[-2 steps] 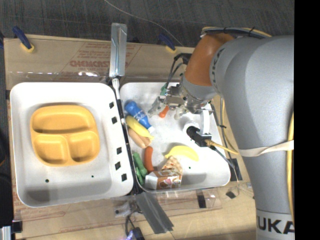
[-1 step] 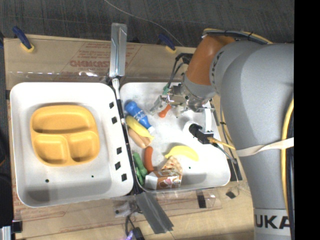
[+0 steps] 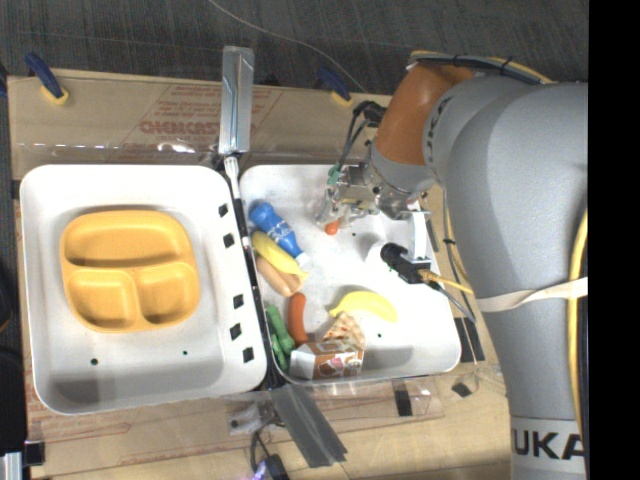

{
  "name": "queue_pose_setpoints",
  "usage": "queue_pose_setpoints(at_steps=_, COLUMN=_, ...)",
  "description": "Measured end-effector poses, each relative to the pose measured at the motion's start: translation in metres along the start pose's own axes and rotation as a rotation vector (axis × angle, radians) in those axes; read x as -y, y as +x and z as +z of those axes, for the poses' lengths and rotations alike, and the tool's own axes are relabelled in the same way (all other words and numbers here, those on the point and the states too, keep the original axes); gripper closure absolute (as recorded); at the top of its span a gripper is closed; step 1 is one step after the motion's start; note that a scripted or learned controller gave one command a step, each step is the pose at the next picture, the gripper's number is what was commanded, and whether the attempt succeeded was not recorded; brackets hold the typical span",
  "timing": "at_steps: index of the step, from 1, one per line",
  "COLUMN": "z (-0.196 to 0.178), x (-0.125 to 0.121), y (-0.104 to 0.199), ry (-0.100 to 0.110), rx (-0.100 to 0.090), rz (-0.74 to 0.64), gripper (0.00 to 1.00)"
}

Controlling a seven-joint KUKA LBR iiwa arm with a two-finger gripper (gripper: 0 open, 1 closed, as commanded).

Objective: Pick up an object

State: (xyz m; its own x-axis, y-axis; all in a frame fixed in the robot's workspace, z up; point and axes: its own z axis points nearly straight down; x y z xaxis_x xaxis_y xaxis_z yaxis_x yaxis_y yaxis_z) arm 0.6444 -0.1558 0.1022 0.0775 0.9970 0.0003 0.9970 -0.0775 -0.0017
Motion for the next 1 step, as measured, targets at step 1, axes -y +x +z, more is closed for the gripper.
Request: queue_pose_setpoints(at_steps=1, z=-0.0918, x=-0.0067, y=0.0863, ry=-0.003, rx=-0.001, rz=0.198, gripper=1.00)
